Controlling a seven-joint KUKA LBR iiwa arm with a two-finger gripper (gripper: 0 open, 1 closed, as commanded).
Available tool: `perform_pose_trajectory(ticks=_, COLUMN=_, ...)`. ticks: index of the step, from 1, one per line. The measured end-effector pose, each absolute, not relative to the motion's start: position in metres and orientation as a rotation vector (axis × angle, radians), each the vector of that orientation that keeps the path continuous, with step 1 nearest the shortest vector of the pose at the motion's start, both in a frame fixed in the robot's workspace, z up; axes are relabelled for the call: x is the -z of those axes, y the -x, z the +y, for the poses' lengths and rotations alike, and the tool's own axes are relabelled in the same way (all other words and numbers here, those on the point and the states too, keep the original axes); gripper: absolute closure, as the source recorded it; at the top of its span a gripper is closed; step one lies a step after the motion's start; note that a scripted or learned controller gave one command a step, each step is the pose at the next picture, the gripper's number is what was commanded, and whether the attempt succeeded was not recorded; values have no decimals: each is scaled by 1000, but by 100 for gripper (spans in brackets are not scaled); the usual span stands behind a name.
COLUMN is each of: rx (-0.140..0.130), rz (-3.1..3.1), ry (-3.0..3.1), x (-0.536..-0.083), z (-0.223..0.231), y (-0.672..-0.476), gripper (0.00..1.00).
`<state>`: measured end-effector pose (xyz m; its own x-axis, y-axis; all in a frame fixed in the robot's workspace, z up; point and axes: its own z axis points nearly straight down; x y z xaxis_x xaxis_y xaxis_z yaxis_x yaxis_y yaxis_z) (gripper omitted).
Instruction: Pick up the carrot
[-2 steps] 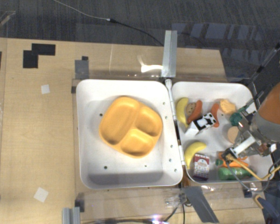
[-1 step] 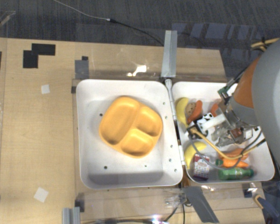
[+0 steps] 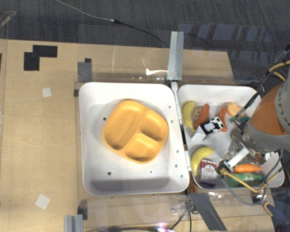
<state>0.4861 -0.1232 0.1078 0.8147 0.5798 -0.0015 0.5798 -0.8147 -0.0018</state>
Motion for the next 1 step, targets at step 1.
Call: perform_pose_trajectory(ticks=1, rx=6, rz=-605, ry=3079, x=-185, z=-33, y=-488, gripper=100)
